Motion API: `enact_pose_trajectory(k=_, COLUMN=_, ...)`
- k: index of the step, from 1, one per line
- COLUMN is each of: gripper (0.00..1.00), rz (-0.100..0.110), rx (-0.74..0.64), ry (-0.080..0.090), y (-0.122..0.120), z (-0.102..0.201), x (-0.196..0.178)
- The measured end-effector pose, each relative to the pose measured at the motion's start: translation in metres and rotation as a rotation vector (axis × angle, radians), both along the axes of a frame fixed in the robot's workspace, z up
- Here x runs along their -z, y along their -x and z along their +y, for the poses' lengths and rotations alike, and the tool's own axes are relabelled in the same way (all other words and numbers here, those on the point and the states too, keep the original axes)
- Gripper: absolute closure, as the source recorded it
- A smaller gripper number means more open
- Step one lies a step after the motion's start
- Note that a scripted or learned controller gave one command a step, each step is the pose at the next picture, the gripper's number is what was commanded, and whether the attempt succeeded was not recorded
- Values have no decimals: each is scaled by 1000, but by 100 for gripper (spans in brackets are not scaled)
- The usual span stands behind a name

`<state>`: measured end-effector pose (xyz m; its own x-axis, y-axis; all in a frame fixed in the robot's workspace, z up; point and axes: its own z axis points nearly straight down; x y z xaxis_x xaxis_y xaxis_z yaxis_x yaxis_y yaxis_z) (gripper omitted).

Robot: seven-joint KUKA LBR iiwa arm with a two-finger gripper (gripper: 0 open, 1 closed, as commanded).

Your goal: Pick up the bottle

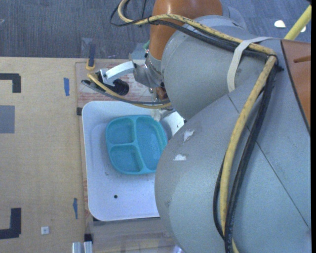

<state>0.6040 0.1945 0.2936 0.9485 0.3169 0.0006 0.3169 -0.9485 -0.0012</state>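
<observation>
My grey arm, with its orange band [185, 15] at the top, reaches in from the right and covers most of the right half of the view. Its wrist and gripper [159, 99] hang over the far edge of the white bin [98, 163], just beyond a teal divided plate [136, 144]. The arm's bulk hides the gripper's tips. A small white shape [174, 121] peeks out from under the arm beside the plate's right rim; I cannot tell whether it is the bottle.
Yellow and black cables [106, 85] loop off the wrist over the bin's far rim. The wooden bench [39, 148] with blue tape marks lies to the left. A small dark speck [115, 196] sits on the bin floor.
</observation>
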Motion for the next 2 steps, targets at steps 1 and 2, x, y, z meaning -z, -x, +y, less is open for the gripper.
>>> enact_pose_trajectory(k=1, gripper=100, rz=-1, rx=126, ry=0, y=-37, z=27, x=-31)
enact_pose_trajectory(k=2, gripper=100, rz=4, rx=-1, ry=2, y=47, z=32, x=20)
